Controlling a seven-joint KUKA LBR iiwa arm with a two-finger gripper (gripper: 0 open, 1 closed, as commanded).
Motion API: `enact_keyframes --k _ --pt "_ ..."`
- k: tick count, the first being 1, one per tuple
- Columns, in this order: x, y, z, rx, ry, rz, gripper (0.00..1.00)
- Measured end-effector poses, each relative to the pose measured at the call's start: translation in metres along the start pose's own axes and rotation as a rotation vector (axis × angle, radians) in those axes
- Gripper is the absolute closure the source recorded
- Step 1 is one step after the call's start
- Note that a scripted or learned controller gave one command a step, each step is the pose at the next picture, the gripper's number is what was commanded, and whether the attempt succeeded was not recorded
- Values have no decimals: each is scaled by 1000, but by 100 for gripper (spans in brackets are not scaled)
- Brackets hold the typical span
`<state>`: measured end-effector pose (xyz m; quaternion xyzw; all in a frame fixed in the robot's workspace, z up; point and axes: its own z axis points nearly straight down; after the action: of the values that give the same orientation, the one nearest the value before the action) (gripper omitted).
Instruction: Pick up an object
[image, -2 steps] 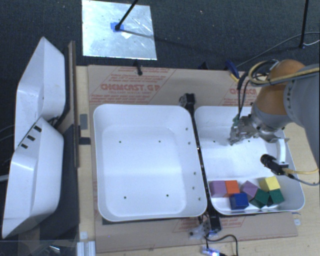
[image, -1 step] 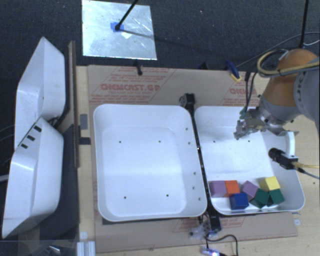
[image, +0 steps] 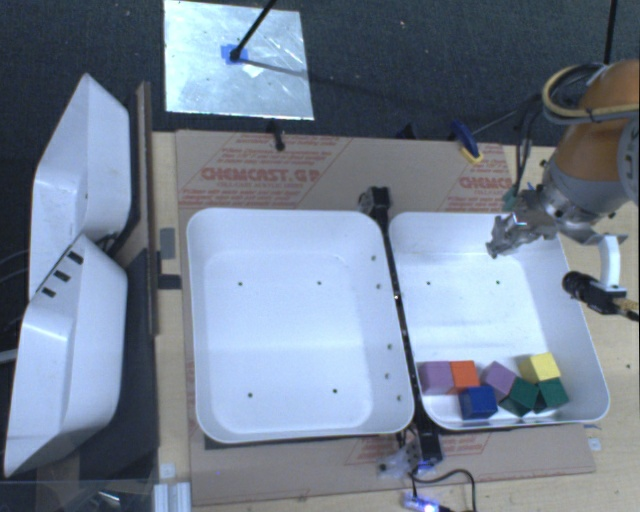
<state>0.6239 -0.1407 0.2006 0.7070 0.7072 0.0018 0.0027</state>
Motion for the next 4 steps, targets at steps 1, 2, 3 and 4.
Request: enact_keyframes --k 1,2,3,4 --pt "0 0 -1 5 1 0 100" --pt "59 0 -15 5 2 -5 100" --pt "115 2 -8 5 3 -5 100" --pt "167 8 -6 6 2 -5 100"
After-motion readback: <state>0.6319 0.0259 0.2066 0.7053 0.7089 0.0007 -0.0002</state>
